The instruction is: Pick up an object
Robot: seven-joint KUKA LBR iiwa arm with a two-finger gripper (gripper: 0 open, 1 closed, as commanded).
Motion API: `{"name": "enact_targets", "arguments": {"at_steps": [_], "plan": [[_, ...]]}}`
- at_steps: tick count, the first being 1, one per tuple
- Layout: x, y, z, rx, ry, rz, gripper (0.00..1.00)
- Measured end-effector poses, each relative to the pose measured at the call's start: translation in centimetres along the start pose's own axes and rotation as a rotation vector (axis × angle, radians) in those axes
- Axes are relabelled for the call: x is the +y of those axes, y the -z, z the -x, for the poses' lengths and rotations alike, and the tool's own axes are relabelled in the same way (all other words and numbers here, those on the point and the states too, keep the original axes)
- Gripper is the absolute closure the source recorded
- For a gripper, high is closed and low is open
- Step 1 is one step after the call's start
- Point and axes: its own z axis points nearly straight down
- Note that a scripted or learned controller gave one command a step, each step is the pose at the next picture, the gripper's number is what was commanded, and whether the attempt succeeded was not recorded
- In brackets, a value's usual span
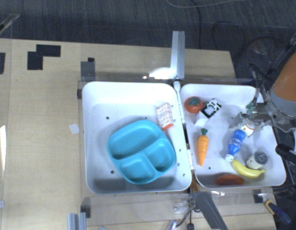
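My gripper (244,125) hangs over the right bin (267,97), in its right half, with its fingers spread open and nothing between them. It sits just above the upper end of a blue bottle (235,144) that lies tilted on the bin floor. Close by are a yellow banana (247,169), a small grey can (259,158), an orange carrot (202,148), a red tomato (193,104), a black-and-white block (211,108) and a dark red sausage (229,179).
The left bin (97,128) holds a blue divided plate (140,151) and a small white-and-orange packet (164,116) near its right wall. A metal post (178,54) stands behind the divider between the bins. The arm's orange band (288,83) looms at the right.
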Motion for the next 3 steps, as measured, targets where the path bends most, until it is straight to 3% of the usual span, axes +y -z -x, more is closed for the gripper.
{"name": "enact_targets", "arguments": {"at_steps": [1,2,3], "plan": [[-1.5,-8.9,0.5,-0.001,-0.099,0.011,0.00],[-1.2,-7.9,0.4,0.000,-0.097,0.016,1.00],[0.0,2.1,-7.2,0.000,-0.177,0.002,1.00]]}}
